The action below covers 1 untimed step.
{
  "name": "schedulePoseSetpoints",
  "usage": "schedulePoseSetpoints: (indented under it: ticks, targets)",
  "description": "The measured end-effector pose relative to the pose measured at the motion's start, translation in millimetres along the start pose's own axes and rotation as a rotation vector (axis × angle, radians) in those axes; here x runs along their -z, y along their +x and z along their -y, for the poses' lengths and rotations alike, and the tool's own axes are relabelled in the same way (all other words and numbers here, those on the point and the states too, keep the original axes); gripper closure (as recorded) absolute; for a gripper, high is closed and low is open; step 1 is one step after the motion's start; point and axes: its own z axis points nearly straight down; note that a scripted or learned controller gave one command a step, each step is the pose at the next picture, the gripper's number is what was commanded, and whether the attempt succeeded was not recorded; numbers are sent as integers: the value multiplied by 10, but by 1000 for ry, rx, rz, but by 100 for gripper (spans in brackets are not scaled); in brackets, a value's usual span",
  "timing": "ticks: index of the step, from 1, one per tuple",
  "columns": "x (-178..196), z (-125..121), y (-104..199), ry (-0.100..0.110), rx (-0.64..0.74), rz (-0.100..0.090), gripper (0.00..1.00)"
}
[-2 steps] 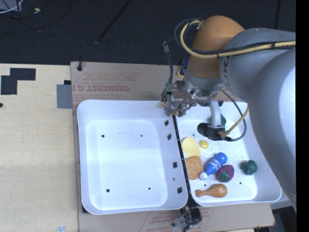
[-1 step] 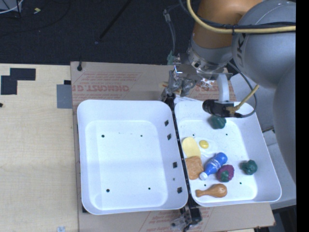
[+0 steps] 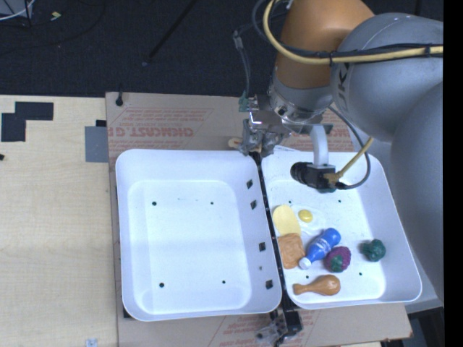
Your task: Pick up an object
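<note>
My gripper (image 3: 256, 140) hangs over the back rim where the two white bins meet, above and behind the objects. The right bin (image 3: 359, 202) holds several toy foods in its front half: a yellow piece (image 3: 286, 219), a small yellow disc (image 3: 305, 215), a tan bread slice (image 3: 291, 251), a blue bottle (image 3: 323, 244), purple grapes (image 3: 338, 258), a dark green item (image 3: 374, 249) and a brown drumstick (image 3: 318, 287). Nothing shows in the gripper's grasp.
The left bin (image 3: 189, 244) lies beside the right one, with a black divider rail (image 3: 262, 223) between them. A black part on a cable (image 3: 312, 174) hangs from the arm over the right bin's back. Cardboard (image 3: 166, 121) lies under both bins.
</note>
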Motion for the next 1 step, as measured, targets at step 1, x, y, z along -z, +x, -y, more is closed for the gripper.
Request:
schedulePoseSetpoints:
  ticks: [1]
  targets:
    - [152,-27,22,-4,0,0,100]
